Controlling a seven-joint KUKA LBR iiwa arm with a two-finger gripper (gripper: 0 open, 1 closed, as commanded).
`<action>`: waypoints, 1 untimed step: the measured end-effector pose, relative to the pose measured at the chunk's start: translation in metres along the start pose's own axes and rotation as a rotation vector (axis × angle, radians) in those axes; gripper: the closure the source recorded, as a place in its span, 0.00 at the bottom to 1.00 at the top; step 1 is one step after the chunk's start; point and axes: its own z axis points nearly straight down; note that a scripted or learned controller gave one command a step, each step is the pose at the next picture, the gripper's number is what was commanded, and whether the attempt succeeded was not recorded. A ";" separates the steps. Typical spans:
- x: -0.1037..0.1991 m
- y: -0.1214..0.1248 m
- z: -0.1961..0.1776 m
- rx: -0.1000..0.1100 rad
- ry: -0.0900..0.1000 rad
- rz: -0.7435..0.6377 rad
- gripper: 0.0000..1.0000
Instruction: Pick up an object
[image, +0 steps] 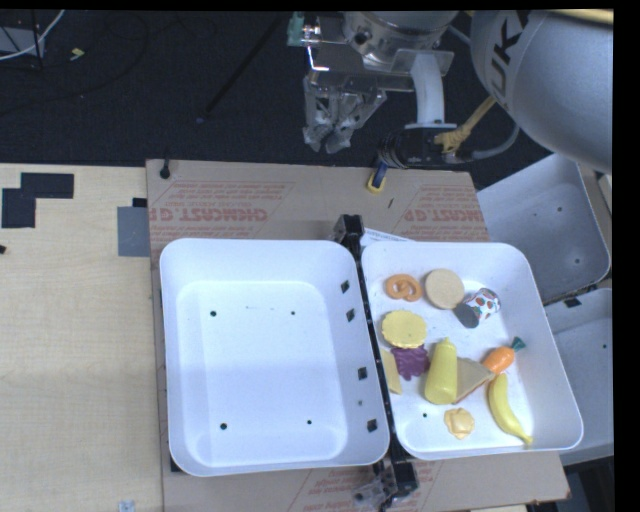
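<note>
Here, near edge of right bin (560, 400): banana (508, 408), small yellow piece (459, 422), yellow bottle (440, 372), purple grapes (408, 359), carrot (498, 358). Farther back: yellow disc (404, 327), pretzel (403, 288), round biscuit (444, 288). Left bin (180, 350) alongside, touching. Tool (330, 128) high beyond both bins, holding nothing; finger spacing cannot tell

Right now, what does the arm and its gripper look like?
The arm is a bulky, rounded grey shell with dark lettering partly visible. The gripper is a grey-silver metal assembly with a small green board on top. A white link, black cables and a yellow connector sit beside it.
</note>
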 end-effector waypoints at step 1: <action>0.055 -0.001 -0.054 -0.011 0.006 -0.011 1.00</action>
